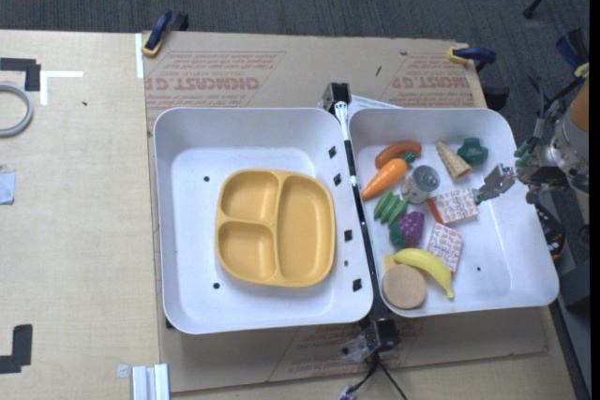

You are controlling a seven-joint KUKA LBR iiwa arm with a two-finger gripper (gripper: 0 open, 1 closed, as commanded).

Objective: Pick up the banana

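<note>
The yellow banana [427,266] lies in the right bin [525,281], near its front wall, curved with its tip pointing right. It touches a round tan cookie-like disc [405,287] at its left end. My gripper [504,175] hovers over the right side of that bin, well behind and to the right of the banana. It stands open with nothing between its fingers. The arm [565,150] enters from the right edge.
The right bin also holds a carrot [385,178], a red sausage [398,151], green pods [389,207], purple grapes [410,226], a small can [425,179], patterned crackers [444,244], a cone [452,160] and a green piece [472,150]. A yellow divided plate [277,228] sits in the left bin [178,220].
</note>
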